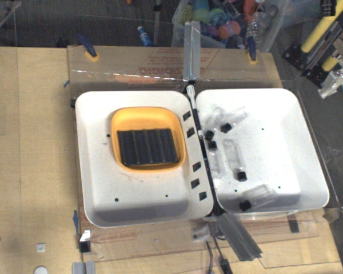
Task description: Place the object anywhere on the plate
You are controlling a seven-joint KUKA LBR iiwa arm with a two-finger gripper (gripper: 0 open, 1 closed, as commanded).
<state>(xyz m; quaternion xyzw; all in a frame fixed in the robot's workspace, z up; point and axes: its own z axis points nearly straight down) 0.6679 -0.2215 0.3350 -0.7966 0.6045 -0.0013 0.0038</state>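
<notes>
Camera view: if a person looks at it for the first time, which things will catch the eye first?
First the orange plate in the left bin, with a dark ribbed slab lying on it. Next, in the right bin, several clear plastic pieces with black caps lie scattered along its left half.

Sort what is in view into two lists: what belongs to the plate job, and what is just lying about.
For the job:
- plate, orange, in the left bin
- clear bottles with black caps, in the right bin

Lying about:
- dark ridged block, already on the plate
- tub of toys behind the bins
- blue clamps on the back edge
</notes>
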